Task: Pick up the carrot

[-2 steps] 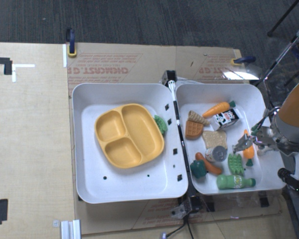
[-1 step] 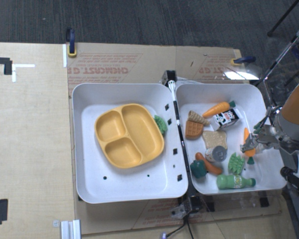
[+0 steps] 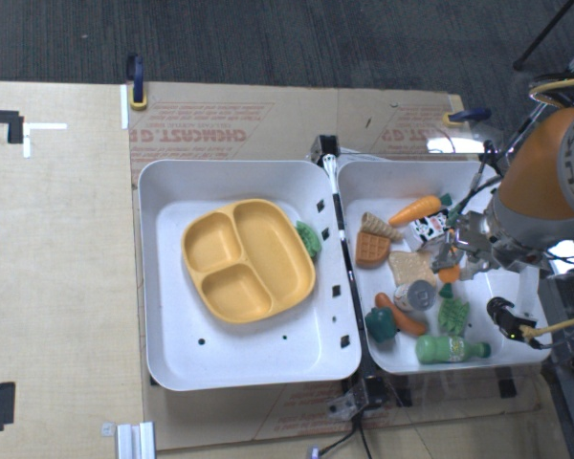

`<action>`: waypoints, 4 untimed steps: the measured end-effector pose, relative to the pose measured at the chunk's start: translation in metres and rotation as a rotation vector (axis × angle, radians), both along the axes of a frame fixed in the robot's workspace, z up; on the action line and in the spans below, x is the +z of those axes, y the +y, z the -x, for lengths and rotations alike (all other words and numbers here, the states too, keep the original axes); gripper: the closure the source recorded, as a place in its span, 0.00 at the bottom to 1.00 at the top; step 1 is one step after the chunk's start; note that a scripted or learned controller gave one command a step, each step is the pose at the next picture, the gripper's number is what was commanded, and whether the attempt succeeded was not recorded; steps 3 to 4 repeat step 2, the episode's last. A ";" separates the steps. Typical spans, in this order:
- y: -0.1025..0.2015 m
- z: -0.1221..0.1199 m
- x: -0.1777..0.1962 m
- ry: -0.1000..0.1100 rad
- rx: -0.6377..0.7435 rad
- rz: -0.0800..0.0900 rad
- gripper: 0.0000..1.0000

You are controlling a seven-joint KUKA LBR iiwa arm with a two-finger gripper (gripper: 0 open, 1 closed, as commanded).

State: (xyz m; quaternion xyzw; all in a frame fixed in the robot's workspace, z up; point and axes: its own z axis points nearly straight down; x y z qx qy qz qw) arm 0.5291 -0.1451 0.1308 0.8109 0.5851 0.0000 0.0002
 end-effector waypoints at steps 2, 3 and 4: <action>-0.001 -0.003 0.017 0.001 0.009 0.001 1.00; -0.001 -0.003 0.017 0.001 0.009 0.001 1.00; -0.001 -0.003 0.017 0.001 0.009 0.001 1.00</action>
